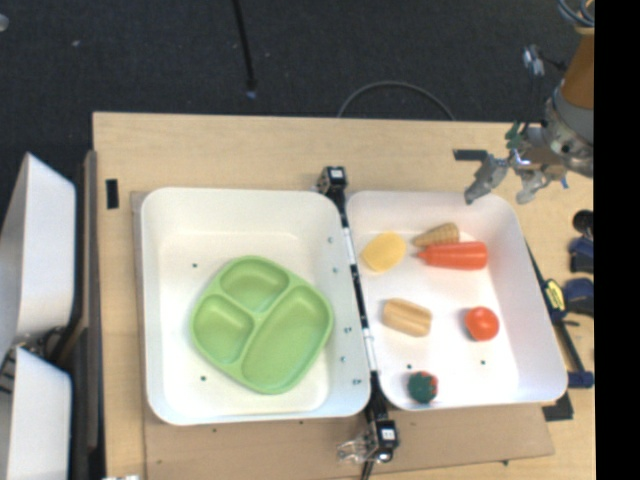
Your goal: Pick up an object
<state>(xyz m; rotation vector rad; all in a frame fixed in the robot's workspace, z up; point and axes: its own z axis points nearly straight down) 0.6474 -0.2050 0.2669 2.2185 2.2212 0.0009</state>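
Wooden bench (250,148) on dark floor, two white bins side by side; nothing picked yet.
I see the gripper (487,183) above the right bin's (520,388) far rim, fingers spread, pinching nothing. That bin holds a yellow lemon (383,251), cone (437,235), carrot (455,256), bread roll (407,317), tomato (482,323) and a dark berry (423,387), all apart from it. A green divided plate (262,323) lies in the left bin (165,268).
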